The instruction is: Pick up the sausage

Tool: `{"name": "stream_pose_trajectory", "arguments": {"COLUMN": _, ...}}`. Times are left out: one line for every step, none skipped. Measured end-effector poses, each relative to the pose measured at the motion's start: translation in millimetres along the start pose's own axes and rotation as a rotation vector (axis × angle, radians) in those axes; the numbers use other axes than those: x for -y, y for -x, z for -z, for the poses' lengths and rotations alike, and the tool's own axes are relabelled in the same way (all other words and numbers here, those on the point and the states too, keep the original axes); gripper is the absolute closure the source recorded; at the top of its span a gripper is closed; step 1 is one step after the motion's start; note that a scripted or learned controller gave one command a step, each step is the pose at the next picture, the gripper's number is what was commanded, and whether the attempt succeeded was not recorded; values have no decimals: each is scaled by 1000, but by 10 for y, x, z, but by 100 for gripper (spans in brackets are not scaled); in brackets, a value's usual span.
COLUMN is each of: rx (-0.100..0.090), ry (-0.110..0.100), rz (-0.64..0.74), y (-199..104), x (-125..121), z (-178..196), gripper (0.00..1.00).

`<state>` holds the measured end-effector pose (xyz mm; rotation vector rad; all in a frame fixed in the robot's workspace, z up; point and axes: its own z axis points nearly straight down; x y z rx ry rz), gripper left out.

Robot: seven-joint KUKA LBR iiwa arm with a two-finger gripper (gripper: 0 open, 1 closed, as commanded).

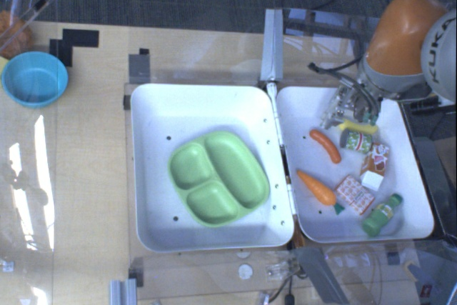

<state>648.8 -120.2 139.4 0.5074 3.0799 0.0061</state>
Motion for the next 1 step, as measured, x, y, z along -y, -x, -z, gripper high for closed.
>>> {"name": "stream_pose_trajectory", "arguments": {"rx": 0, "ry": 0, "rz": 0, "y": 0, "x": 0, "z": -1, "gripper": 0}}
